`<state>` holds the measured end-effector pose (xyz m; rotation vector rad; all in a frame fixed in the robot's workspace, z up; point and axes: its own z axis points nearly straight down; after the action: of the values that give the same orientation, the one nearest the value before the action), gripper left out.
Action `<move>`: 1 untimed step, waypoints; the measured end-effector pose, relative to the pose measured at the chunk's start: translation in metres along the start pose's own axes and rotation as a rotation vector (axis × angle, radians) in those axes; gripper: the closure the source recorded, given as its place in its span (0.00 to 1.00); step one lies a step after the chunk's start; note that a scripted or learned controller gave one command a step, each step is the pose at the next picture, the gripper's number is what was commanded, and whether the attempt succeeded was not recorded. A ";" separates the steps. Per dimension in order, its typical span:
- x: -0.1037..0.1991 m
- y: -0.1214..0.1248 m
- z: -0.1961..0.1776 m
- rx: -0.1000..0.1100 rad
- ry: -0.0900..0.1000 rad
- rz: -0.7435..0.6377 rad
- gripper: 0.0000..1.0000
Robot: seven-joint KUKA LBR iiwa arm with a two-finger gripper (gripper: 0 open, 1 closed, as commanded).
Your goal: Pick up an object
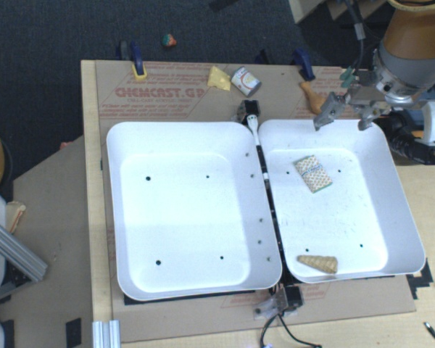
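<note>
Packet (pixel 313 174) below raised, spread pincer (pixel 344 114)

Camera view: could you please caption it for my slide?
Open end effector above right bin's far rim; patterned packet and cone-shaped object inside.

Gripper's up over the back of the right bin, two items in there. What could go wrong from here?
1. The patterned packet lies flat on the bin floor, so the open gripper may close above it or skid off.
2. The cone lies close to the right bin's front wall; a finger could hit the wall.
</note>
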<state>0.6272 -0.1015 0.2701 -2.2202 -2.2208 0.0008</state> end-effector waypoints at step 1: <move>-0.013 0.006 0.192 0.005 0.001 0.001 0.00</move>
<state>0.6333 -0.1145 0.0782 -2.2187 -2.2163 0.0055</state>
